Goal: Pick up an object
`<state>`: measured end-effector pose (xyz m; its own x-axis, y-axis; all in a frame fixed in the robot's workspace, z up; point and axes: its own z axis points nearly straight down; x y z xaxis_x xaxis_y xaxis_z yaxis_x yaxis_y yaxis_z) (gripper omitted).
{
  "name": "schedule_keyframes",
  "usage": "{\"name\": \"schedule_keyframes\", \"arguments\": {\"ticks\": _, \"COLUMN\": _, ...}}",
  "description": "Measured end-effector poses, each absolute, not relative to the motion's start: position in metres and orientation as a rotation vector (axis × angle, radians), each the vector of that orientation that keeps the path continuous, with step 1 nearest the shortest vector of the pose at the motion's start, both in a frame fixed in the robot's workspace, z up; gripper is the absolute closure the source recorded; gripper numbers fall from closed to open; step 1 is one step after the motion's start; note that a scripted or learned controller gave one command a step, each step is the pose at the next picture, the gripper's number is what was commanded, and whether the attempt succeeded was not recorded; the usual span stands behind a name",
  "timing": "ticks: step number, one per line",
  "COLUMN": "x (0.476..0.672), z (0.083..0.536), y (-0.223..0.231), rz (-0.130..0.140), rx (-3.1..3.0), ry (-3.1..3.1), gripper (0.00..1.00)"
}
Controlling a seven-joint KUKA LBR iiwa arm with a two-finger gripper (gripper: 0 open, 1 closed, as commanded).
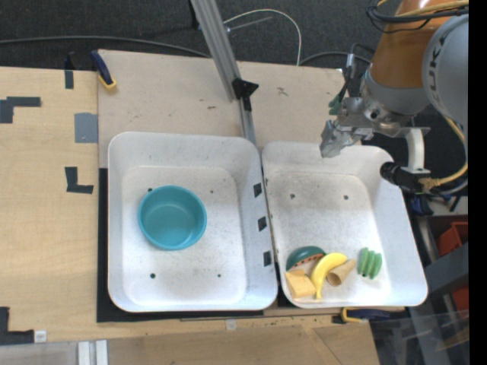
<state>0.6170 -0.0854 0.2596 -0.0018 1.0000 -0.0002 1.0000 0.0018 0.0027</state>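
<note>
Down in the right bin (396,226), a small heap of toy food sits bunched in the corner nearest the camera. A yellow banana (327,269) curves across the middle of the heap, bright and smooth, its lower end resting on a pale tan wedge (301,286). Behind the banana a dark green and brown rounded piece (306,255) peeks out, touching it. A short beige cone-like piece (342,273) lies against the banana's other side, and just beside that sits a small ribbed green piece (369,264), standing slightly apart from the rest.

All of these lie well away from the claw (332,144), across the bare speckled floor of the same bin, toward the camera. The claw hangs at the far rim of the right bin, near the corner by the divide between the two bins, its grey metal tip pointing down and slightly toward the left bin (122,204). Whether its tips are apart or together I cannot tell; they read as one blurred grey block. Nothing shows in it, and I cannot tell whether it touches the rim beneath it.

Further off from the claw, in the left bin, a teal bowl (173,217) sits upright. Both bins rest on the wooden counter (46,204).
</note>
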Motion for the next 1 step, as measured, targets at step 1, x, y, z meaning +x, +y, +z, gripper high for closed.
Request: {"name": "schedule_keyframes", "arguments": {"ticks": 1, "x": 0.6004, "z": 0.2544, "y": -0.0428, "rz": -0.001, "rx": 2.218, "ry": 2.228, "gripper": 1.0}}
